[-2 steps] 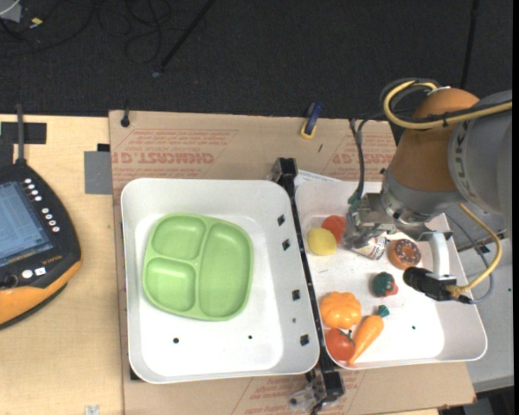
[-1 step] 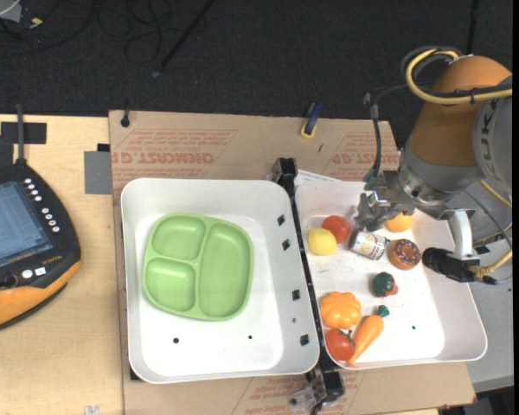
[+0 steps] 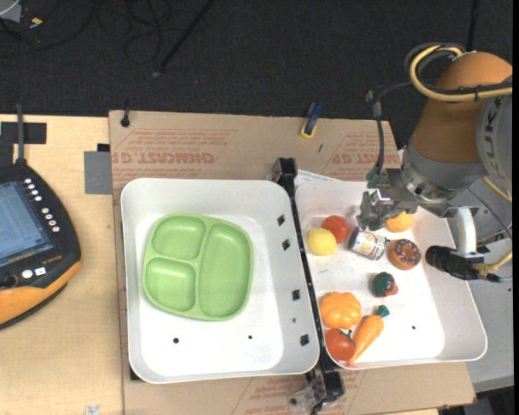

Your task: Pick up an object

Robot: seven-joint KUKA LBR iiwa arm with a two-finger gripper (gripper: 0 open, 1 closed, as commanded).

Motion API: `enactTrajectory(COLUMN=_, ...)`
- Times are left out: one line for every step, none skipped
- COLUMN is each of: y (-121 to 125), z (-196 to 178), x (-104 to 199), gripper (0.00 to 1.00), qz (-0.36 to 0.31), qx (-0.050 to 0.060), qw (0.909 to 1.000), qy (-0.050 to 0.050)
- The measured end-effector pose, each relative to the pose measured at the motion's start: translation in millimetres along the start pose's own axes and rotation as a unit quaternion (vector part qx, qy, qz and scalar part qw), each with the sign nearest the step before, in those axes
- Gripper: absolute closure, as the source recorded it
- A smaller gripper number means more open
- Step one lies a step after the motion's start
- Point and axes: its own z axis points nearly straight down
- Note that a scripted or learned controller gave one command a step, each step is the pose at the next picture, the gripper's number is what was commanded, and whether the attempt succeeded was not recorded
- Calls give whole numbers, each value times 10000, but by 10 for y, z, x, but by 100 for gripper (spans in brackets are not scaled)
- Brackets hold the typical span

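Nearest the camera, we saw a carrot lying aslant beside a red tomato at the right bin's front edge, with an orange pepper just behind them. Farther back lay a green-capped strawberry, a chocolate doughnut, a small jar on its side, a lemon and a second tomato. We found the gripper low over the bin's back half, just above the jar and beside an orange fruit; whether it was released or clenched we could not tell. Open floor remained along that bin's right side. The left bin held a green divided plate, with bare white margins all round.
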Motion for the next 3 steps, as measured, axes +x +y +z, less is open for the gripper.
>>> enactTrajectory(y=-360, z=113, x=409, gripper=100, qz=-10, qx=29, qw=10000, qy=8)
enactTrajectory(y=-651, z=-18, x=778, gripper=100, qz=-11, qx=20, qw=10000, qy=10)
enactTrajectory(y=-928, z=-22, x=1100, gripper=100, qz=-7, qx=26, qw=10000, qy=6)
